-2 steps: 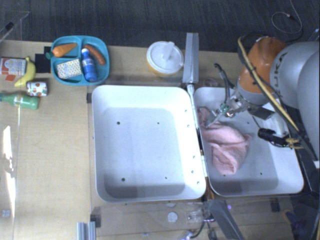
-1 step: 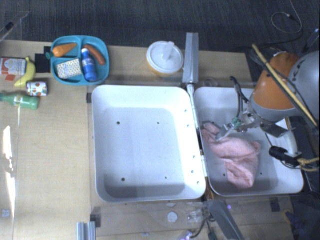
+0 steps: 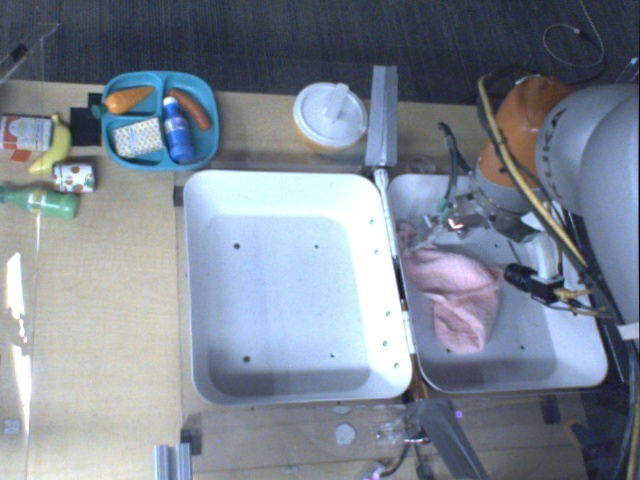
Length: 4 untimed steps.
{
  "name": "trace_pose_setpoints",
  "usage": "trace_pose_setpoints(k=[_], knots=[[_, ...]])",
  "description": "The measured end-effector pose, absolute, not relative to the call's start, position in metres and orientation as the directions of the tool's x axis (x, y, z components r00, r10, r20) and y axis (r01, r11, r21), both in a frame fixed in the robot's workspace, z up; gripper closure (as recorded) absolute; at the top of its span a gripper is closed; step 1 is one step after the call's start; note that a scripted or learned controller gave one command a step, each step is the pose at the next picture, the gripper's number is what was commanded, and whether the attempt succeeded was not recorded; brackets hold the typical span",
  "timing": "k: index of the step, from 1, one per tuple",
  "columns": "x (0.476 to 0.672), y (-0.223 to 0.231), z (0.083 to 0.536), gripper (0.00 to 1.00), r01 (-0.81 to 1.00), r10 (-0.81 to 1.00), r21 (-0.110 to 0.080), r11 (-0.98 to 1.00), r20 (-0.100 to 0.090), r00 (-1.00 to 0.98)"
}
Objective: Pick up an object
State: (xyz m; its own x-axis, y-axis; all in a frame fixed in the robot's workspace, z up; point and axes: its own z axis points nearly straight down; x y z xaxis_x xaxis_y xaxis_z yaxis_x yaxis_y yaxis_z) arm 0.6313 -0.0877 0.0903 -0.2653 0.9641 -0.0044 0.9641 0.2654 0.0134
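A crumpled pink cloth (image 3: 456,293) lies in the right white bin (image 3: 560,363), spread from its upper left toward the middle. My gripper (image 3: 447,218) hangs over the top left part of that bin, just above the cloth's upper edge. The grey arm with its orange band (image 3: 530,108) comes in from the right behind it, and black and yellow cables trail along it. Whether the gripper touches the cloth is unclear.
The left white bin (image 3: 290,288) sits beside the right one, with a metal bar (image 3: 381,118) at the seam behind them. On the bench at the back left are a blue divided plate (image 3: 160,120) of toy food, a white lidded tub (image 3: 330,116), a banana (image 3: 52,146) and a green bottle (image 3: 40,202).
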Motion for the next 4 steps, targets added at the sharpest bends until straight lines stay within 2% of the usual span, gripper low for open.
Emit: trace_pose_setpoints(k=[1, 2, 3, 4], knots=[[0.569, -0.107, 0.091, 0.00, 0.914, 0.914, 0.013, 0.405, -0.007, -0.405], [0.643, -0.104, 0.090, 0.00, 0.924, 0.924, 0.013, 0.383, -0.007, -0.383], [0.583, -0.114, 0.090, 0.00, 0.913, 0.913, 0.011, 0.408, -0.006, -0.408], [0.571, -0.091, 0.091, 0.00, 0.861, 0.862, 0.014, 0.508, -0.011, -0.507]])
